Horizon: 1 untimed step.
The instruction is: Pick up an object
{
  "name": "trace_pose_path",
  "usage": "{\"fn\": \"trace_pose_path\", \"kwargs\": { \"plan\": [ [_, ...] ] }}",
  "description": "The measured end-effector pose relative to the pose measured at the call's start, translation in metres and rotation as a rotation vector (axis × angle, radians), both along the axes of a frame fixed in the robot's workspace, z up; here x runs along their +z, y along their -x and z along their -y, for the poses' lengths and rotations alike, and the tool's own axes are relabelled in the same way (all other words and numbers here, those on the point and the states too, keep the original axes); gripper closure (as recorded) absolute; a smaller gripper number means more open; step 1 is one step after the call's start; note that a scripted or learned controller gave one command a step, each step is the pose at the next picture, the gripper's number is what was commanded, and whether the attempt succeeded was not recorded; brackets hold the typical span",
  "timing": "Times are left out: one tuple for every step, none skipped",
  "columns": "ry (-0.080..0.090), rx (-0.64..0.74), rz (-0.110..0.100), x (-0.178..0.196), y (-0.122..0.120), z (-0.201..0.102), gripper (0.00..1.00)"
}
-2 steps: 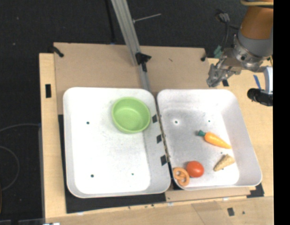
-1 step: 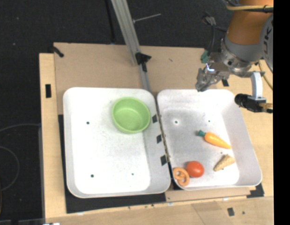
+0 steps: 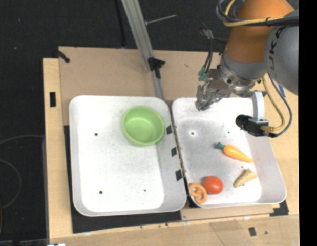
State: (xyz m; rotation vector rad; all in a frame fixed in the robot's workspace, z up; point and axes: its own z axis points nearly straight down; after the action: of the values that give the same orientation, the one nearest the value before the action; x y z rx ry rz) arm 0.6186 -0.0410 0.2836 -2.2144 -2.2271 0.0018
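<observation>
Gripper point(image 3: 204, 102) positioned over far corner of right bin point(image 3: 266, 191), fingers pointing down, nothing seen between them; open or closed cannot be told. Carrot point(image 3: 234, 152) lying in right bin, well apart from fingertips, toward near side. Tomato point(image 3: 213, 184), pretzel point(image 3: 197, 192) and tan wedge piece point(image 3: 245, 178) farther off at near edge. Green bowl point(image 3: 143, 125) in left bin point(image 3: 81, 188), well apart from fingertips.

Even overhead light, bright on the two white bins point(image 3: 122, 188), which look slightly washed out; surroundings beyond the desk point(image 3: 107, 70) fall dark. Shadows soft; image mildly grainy.
</observation>
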Motion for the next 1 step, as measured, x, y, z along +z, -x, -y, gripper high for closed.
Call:
{"fn": "trace_pose_path", "kwargs": {
  "plan": [
    [-0.001, 0.001, 0.001, -0.0007, 0.0157, -0.0454, 1.00]
  ]
}}
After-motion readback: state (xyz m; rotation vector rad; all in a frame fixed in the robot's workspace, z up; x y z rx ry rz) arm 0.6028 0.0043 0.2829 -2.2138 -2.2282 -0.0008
